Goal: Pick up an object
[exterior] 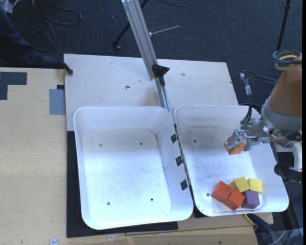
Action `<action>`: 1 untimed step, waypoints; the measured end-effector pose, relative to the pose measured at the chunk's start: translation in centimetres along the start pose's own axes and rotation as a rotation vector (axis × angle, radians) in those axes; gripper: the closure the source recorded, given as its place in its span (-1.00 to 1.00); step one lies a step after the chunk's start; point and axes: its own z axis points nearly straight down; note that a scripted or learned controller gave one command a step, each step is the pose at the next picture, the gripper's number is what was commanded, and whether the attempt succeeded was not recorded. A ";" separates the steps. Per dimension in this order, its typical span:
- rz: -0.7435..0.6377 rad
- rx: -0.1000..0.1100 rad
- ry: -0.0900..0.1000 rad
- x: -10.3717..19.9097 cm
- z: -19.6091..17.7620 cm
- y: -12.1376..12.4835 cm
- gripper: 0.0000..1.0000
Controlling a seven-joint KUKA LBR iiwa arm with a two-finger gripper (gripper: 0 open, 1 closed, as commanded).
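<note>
So most of the arm [288,93] is getting cut off at the right side, you're only seeing the orange band and the grey wrist leaning in over the right bin [204,124]. The gripper [238,143] is hanging over the middle of that bin, toward its right wall, and it's clamping a small orange block [235,147] between its fingers. The fingers themselves are blurry and tiny, so I'm not making out much more than that they're pinched in on the block from either side. The block is looking tilted, one corner dipping toward the bin floor, long side running roughly left to right, but it's too small to say more about its shape.

Down in the near right corner of the same bin, a little pile is sitting: a red-orange block [223,191] on the left, another red-orange one [235,200] just beside it, two yellow blocks [241,184] [255,186] behind, and a purple block [251,199] at the near right. They're all touching or nearly, and partly covering each other, so edges are hard to separate.

The left bin [92,121] is sitting right beside it. A slanted metal rail [143,34] is running from the far side down to where the two bins meet. No labels or writing I can read anywhere.
</note>
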 end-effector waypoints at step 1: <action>-0.008 0.002 0.004 7.9 0.6 1.6 1.00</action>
